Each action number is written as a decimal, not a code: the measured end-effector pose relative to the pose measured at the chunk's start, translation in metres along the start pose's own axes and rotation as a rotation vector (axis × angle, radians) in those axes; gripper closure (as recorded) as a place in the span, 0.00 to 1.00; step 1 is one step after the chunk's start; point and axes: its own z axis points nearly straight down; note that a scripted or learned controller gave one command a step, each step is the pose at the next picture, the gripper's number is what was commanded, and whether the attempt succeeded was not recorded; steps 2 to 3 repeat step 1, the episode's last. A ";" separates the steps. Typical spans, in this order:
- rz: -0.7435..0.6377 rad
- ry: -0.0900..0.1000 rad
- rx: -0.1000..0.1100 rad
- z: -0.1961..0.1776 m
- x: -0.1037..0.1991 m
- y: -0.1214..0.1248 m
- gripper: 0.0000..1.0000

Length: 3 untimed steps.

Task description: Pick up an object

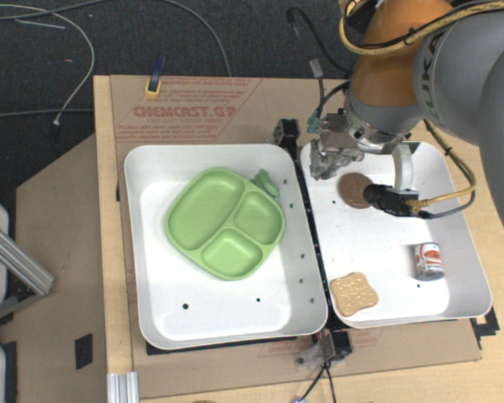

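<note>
Now, down on the bench: a cardboard sheet (202,107) lies under two white bins, dark floor with loose cables (76,32) beyond its far edge. The left bin (151,309) carries a green divided plate (225,222) in its middle, with bare white floor along its near side. The right bin (454,300) has open room in its centre. At its near left corner lies a square cracker (354,293); a small red and white can (428,260) lies toward the right wall; a brown round disc (353,190) sits far left. The gripper (326,164) hangs just left of that disc (touching or not, I cannot tell), and whether its jaws are apart or closed I cannot tell either.
</note>
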 end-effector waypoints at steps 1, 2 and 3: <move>-0.001 0.000 -0.003 -0.009 0.058 -0.009 1.00; -0.001 0.000 -0.003 -0.009 0.058 -0.009 1.00; -0.001 0.000 -0.003 -0.009 0.058 -0.009 1.00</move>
